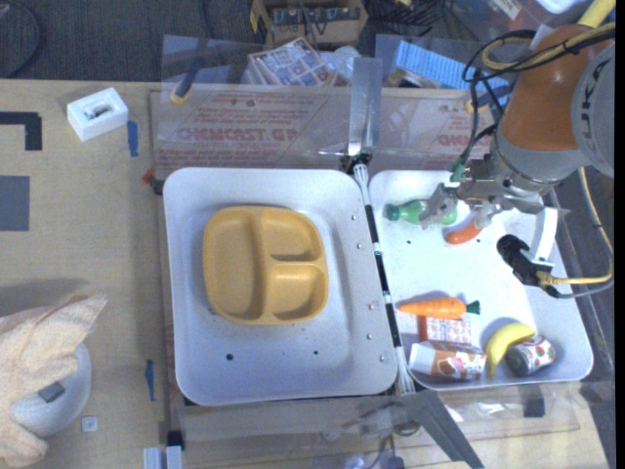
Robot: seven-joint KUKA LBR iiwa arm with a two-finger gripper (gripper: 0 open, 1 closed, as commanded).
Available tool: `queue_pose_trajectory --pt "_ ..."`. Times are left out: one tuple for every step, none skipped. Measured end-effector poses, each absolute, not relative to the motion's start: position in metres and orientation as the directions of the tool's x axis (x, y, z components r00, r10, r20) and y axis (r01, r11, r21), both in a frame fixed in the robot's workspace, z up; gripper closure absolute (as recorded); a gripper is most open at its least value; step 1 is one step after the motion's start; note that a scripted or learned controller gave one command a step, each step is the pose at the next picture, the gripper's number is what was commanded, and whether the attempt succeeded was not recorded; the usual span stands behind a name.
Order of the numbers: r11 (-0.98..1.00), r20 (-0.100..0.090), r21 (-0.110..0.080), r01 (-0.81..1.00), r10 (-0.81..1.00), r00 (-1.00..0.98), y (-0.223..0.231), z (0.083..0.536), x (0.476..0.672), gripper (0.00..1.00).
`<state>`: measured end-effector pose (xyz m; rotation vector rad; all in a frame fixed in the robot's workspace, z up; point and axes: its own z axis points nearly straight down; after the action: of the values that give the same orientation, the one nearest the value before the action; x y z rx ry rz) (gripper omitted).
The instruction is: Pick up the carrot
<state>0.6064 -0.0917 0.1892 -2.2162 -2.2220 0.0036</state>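
Note:
The carrot (435,308), orange with a green stem end pointing right, lies flat in the lower middle of the right bin (576,332). My gripper (467,208) hangs over that bin's upper part, well above and behind the carrot. It stands open, with nothing between its fingers. A small orange-red item (465,233) lies just below it and a green item (404,209) just to its left.
Below the carrot sit a small carton (447,330), a lying bottle (447,362), a banana (509,341) and a can (533,356). A black cable end (518,255) hangs at the right. The left bin (186,291) holds a yellow divided plate (266,264).

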Motion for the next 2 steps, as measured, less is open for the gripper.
queue_pose_trajectory --pt "-0.067 0.001 -0.003 0.998 0.998 0.067 -0.116 0.116 0.554 0.00" --pt "0.107 -0.002 0.013 0.994 0.994 -0.107 -0.102 0.088 0.504 0.00"
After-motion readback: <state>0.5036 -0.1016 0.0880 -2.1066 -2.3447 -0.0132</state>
